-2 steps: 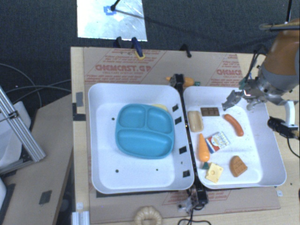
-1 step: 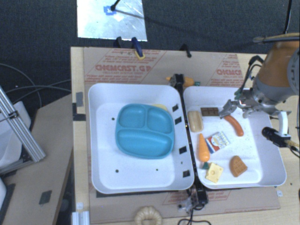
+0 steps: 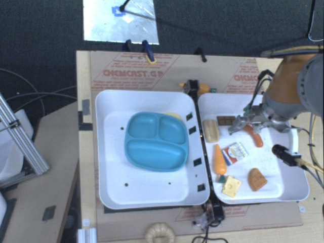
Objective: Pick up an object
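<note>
The right bin point(image 3: 296, 186) holds several toy foods. A brown chocolate bar point(image 3: 225, 119) and a pale bread roll point(image 3: 210, 130) lie at its far left. A carrot point(image 3: 219, 159), a small printed packet point(image 3: 235, 152), a yellow cheese wedge point(image 3: 232, 186) and a brown cookie point(image 3: 257, 179) lie nearer the front. A red-orange sausage point(image 3: 254, 136) lies mid-bin. My gripper point(image 3: 244, 123) hangs low over the bin, just above and left of the sausage and right of the chocolate bar. Nothing shows as held.
The left bin point(image 3: 109, 186) holds a blue divided plate point(image 3: 156, 140) with a pale yellow thing point(image 3: 173, 115) at its far edge. A black-clipped divider point(image 3: 198, 135) separates the bins. An orange object point(image 3: 202, 88) sits on the bench behind them.
</note>
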Action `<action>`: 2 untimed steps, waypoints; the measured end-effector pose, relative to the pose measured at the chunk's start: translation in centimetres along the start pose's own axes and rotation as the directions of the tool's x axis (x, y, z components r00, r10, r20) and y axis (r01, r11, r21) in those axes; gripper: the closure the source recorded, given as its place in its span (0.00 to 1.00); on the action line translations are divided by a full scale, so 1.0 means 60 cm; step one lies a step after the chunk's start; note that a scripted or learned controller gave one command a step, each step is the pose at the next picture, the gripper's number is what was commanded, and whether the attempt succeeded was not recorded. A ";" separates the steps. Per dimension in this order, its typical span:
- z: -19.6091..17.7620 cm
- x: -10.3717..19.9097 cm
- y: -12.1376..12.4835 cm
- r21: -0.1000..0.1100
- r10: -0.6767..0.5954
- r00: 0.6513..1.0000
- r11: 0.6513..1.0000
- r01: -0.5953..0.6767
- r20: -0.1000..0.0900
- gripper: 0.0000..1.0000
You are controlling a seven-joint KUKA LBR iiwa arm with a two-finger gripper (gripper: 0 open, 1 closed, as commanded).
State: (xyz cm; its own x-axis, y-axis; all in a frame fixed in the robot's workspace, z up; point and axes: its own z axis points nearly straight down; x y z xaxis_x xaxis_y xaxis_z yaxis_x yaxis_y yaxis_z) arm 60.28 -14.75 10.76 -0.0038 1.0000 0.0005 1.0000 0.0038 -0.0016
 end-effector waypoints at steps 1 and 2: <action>0.040 0.001 0.001 -0.001 0.002 1.000 1.000 -0.002 0.001 0.00; 0.020 0.000 0.003 -0.005 0.002 1.000 1.000 -0.002 0.001 1.00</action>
State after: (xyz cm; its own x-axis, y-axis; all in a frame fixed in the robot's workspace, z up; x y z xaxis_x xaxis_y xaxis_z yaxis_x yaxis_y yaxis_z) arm 60.45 -14.73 9.58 -0.0013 1.0000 -0.0006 1.0000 0.0013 0.0037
